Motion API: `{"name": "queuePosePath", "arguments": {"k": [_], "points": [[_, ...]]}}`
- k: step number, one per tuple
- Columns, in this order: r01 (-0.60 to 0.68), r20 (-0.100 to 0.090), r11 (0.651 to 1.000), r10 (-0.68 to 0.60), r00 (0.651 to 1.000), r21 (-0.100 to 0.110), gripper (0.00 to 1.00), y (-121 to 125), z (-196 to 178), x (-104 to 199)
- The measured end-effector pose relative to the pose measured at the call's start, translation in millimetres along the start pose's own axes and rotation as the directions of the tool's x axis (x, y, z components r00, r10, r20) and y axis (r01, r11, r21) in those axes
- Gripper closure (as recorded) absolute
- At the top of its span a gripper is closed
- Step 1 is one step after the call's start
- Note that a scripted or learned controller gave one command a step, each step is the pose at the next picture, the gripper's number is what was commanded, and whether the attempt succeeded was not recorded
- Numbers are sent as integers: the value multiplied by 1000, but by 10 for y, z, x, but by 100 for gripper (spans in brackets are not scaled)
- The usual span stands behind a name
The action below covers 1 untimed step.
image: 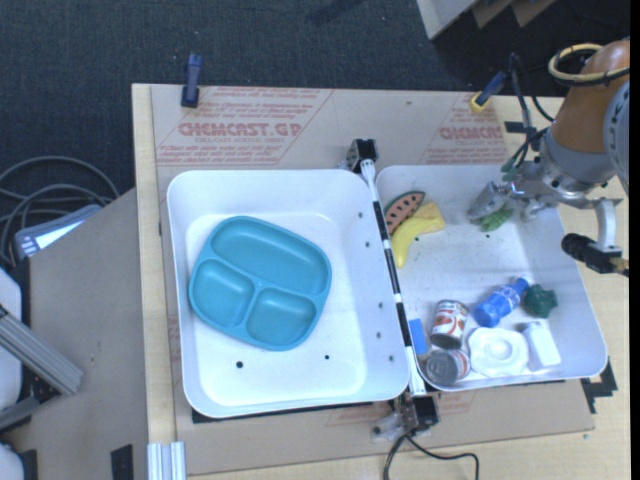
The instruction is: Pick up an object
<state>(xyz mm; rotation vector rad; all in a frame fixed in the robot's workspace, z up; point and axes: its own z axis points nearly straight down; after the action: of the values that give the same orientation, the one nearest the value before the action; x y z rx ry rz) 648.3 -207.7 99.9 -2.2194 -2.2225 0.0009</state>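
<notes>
Gripper [492, 208] low in right bin [590, 313], at small green object [494, 222] just under fingertips. Finger opening: cannot tell. Step likely grasp attempt; next move needs firm closing, then straight lift.

A small green thing [494, 220] under the end effector [492, 206] is partly hidden, too small to identify.

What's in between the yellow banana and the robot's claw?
Just bare white bin floor. In the camera view, the banana lies at the right bin's far left side, the gripper hangs to its right, and nothing sits on the stretch between them.
</notes>
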Motion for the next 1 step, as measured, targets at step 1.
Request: {"name": "queuePosePath", "arguments": {"k": [1], "points": [[2,3,1000,-2,1000,-4,100,15,-120,-2]]}}
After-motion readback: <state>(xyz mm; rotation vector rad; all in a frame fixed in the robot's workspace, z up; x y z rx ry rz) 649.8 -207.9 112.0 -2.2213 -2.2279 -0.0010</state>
